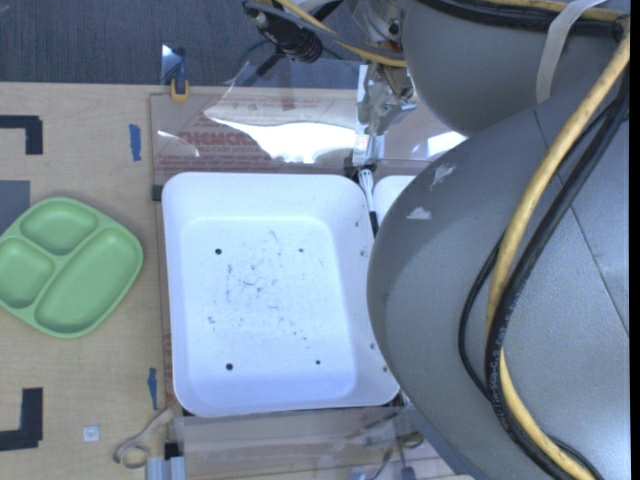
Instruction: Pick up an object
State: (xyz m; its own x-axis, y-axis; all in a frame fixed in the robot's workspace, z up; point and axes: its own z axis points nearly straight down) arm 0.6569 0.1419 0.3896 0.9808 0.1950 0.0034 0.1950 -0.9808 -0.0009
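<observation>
Nearest the camera, the grey arm [520, 268] bulks across the right half of the view, its yellow and black cables [500, 368] looping down its side. It covers almost all of the right-hand bin [392, 190], of which just a sliver of white rim peeks out beside the arm.

Below it lies the left-hand white bin [265, 288]. Its floor is bare apart from faint scuff marks and a few small dark holes; no object to pick lies in it. Left of the bin, on the pale wooden bench [80, 128], sits a green divided plate [65, 265] with three compartments, well apart from the bin and outside the working area.

Further back, a clear plastic sheet [270, 123] catches glare along the bin's far edge, and beyond it more cabling and a black fitting [290, 33] hang over the dark floor.

The gripper is somewhere under the arm's bulk, so I cannot tell what state it is in or whether it has anything. The object to be picked is likewise out of sight; if there is one, it is most likely in the covered right-hand bin. As far as this view goes, the arm appears to be working over that bin, and no pickup can be confirmed: the task counts as unfinished.
</observation>
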